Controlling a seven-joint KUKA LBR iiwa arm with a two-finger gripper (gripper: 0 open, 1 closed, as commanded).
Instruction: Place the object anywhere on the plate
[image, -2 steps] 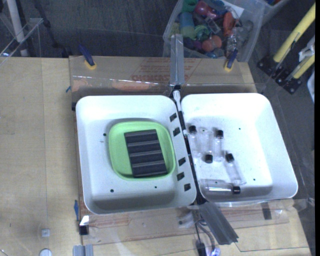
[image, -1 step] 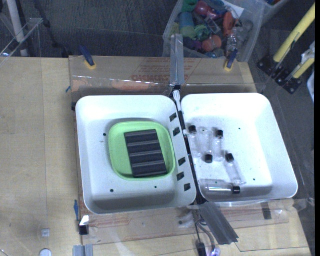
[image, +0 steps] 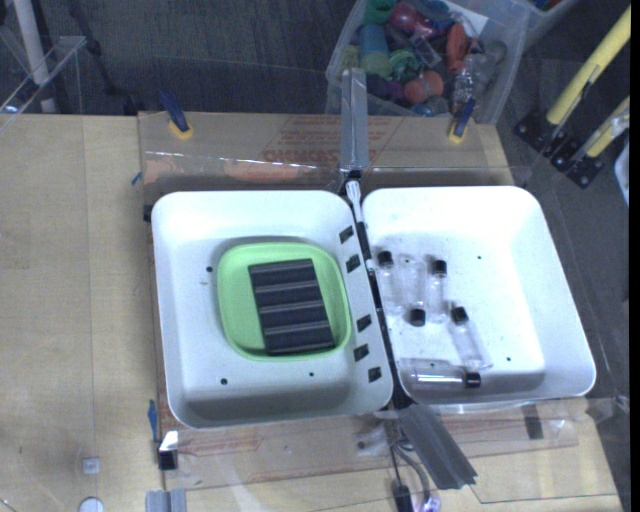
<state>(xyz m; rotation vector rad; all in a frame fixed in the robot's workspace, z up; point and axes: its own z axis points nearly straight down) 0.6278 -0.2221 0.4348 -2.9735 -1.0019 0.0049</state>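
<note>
Camera view, looking down at a slant on a pale wooden bench (image: 70, 300) that bears two shallow white bins side by side. The left bin (image: 180, 300) holds a light green plate (image: 232, 290) of rounded square outline, set near the middle of the bin floor. A dark ribbed block (image: 291, 305), crossed by three grooves that divide it into four bands, lies flat on the plate, inside the rim and slightly turned against the bin's sides. Green margin shows on all four sides of the block, narrowest at the near right corner.

The right bin (image: 520, 280) holds several small clear vials with black caps, scattered over the left half of its floor. Caps are seen at the upper left (image: 384, 260), the upper middle (image: 438, 268), the centre (image: 416, 316) and just right of centre (image: 459, 314). One more vial (image: 445, 377) lies on its side along the near wall. The clear bodies are hard to trace against the white floor.

A thin dark divider (image: 358, 290) with black tabs runs where the bins meet. Behind the bins stand two blue clamps (image: 178, 122) and a clear tub of coloured toys (image: 420, 45).

Whether the pincer is wide or narrow cannot be told.
</note>
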